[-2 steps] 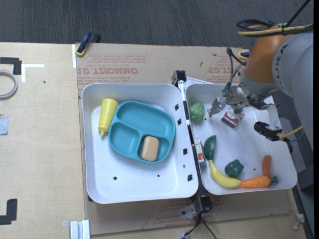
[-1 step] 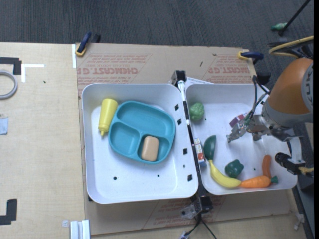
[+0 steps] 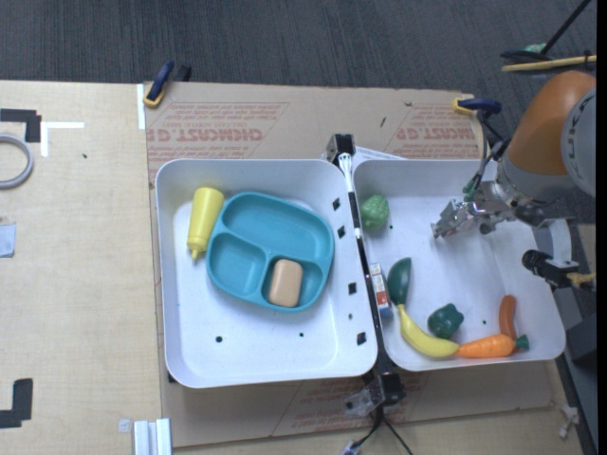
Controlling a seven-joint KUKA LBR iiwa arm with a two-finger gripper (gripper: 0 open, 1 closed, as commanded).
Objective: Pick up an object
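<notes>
Objects for picking: I saw a round pale green vegetable toy (image 3: 375, 211), a dark green oval toy (image 3: 399, 278), a yellow plastic banana (image 3: 423, 337), a dark green pepper-like toy (image 3: 445, 320), an orange plastic carrot (image 3: 488, 347) and a small red-orange sausage-shaped toy (image 3: 507, 315), all lying in the right white bin (image 3: 474, 183).
Gripper: the metal two-finger gripper (image 3: 448, 227) sat over the upper part of the right bin, well apart from the toys along its near edge; I could not tell how far its fingers were parted, and I saw nothing between them.
Arm: the grey arm with its orange band (image 3: 555, 126) reached in from the right.
Left white bin (image 3: 185, 335): it held a teal three-compartment plastic tray (image 3: 237, 230) with a tan bread-like block (image 3: 285, 282) in its lower right compartment; a yellow squeeze bottle (image 3: 202, 219) lay touching the tray's left rim.
Bench: I saw brown cardboard (image 3: 237, 126) under both bins.
</notes>
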